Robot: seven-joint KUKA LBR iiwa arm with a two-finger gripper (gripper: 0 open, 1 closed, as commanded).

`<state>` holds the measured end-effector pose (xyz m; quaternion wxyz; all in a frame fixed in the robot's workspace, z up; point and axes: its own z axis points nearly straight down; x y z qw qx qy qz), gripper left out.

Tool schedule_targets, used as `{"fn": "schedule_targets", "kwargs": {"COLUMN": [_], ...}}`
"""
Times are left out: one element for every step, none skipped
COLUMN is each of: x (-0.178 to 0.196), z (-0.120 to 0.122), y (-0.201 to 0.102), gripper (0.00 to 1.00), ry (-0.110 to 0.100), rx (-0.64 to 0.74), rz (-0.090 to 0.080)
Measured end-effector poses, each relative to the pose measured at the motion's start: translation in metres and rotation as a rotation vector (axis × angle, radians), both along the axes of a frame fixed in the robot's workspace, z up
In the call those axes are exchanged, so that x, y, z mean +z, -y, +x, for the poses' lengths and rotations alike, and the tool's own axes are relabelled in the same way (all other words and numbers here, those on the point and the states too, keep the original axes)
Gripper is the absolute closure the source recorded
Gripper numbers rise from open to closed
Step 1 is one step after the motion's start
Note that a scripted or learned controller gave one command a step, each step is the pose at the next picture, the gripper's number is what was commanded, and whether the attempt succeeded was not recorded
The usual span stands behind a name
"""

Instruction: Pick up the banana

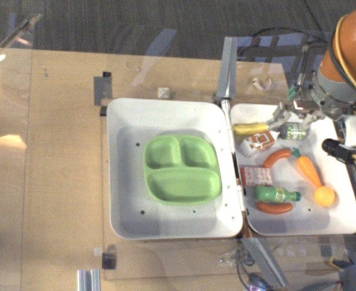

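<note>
While the glossy yellow banana (250, 128) lies curved along the far left edge of the right bin (347, 223), beside a small carton (260, 142), I see my metal gripper (296, 115) just right of it, fingers spread and holding nothing, and a smooth green tray (181, 168) in the left bin (126, 180).

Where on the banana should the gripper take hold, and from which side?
Probably the banana's middle, from straight above, fingers closing across its narrow width. It lies flat and lengthwise near the right bin's far left corner, with a small carton close beside it.
</note>
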<state>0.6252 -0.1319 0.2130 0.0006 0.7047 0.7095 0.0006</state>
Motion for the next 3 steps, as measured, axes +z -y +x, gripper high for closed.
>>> {"fn": "schedule_targets", "kwargs": {"x": [-0.063,-0.075,-0.093], "z": [0.011,0.042,0.045], "y": [-0.013,0.037,-0.021], "gripper": [0.00,0.00,0.00], "ry": [0.002,0.009,0.006], "rx": [0.155,0.124,0.183], "rz": [-0.001,-0.005,-0.004]}}
